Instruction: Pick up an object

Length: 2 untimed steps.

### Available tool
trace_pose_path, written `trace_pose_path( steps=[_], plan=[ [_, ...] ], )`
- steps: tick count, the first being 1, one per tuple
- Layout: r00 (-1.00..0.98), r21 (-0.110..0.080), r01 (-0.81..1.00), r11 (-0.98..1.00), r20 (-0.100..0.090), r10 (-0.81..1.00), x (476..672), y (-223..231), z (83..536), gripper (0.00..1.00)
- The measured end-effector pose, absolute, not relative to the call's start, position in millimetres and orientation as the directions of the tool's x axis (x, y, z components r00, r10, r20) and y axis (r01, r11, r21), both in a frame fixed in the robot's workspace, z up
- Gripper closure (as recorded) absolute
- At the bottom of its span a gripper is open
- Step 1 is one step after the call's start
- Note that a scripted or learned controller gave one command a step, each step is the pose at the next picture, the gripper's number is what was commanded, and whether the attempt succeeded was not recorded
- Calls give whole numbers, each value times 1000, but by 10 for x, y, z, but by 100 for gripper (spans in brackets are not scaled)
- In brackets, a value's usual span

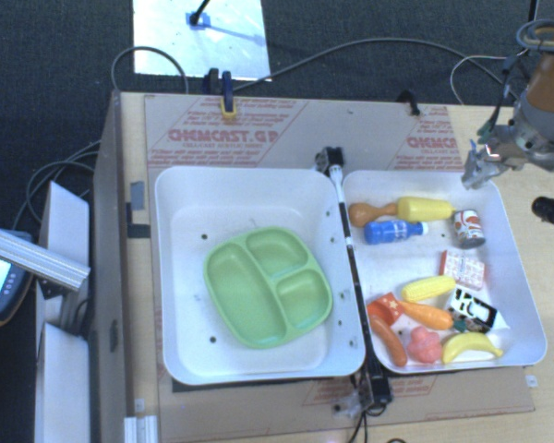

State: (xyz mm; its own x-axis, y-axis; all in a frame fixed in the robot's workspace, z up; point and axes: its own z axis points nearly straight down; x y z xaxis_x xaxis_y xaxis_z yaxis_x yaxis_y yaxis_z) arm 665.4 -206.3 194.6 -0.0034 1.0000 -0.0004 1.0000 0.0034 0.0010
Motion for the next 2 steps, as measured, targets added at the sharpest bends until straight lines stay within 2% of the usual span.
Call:
trace_pose_path(
  steps=[1, 2],
  plan=[
    [-4, 3, 1000, 4, -1, 1000, 6658, -2062, 1954, 0],
    [-1, 1, 1000, 1, 0, 1000, 6241, -2065, 1594, 0]
  ],
)
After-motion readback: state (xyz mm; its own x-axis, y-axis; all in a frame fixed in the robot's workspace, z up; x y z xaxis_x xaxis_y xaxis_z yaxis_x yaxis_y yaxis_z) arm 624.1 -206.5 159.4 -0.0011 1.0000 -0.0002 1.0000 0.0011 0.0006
